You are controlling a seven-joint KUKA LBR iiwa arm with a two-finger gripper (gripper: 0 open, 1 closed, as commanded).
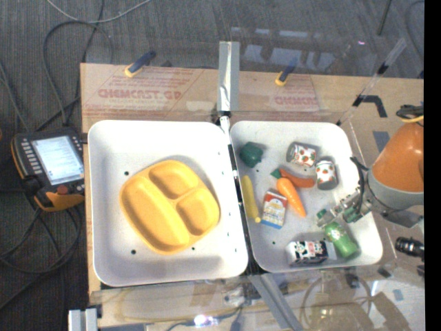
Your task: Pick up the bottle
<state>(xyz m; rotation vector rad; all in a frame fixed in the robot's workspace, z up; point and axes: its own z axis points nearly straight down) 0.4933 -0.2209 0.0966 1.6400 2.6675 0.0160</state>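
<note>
While my arm (pixel 403 167) reaches in from the right over the right-hand bin (pixel 344 135), I judge the job to be at the approach-and-grasp step: the gripper (pixel 342 212) is low, at the bin's near right corner, directly beside the green bottle (pixel 340 238), but nothing is lifted yet. That bottle lies on its side on the bin floor, close to the right wall, with a black-and-white carton (pixel 308 250) touching or nearly touching it on its left. From this slanted view, my gripper appears to be at the bottle's upper end, perhaps in contact with it, though the small metal parts blur together and I cannot tell whether the fingers are spread or closed, nor whether the bottle sits between them. So I would not call it held. My reading is that the next move calls for confirming the fingers straddle the bottle's body rather than its tip, closing firmly, then rising straight up, since the bin wall and the carton leave little room to either side. A glancing grip on a round bottle lying flat could roll it away. Farther off in the same bin lie a carrot (pixel 294 194), a small juice box (pixel 273 208), a yellow stick (pixel 249 198) and two cans (pixel 302 155); the left bin (pixel 103 185) carries a yellow divided plate (pixel 170 205).
</note>
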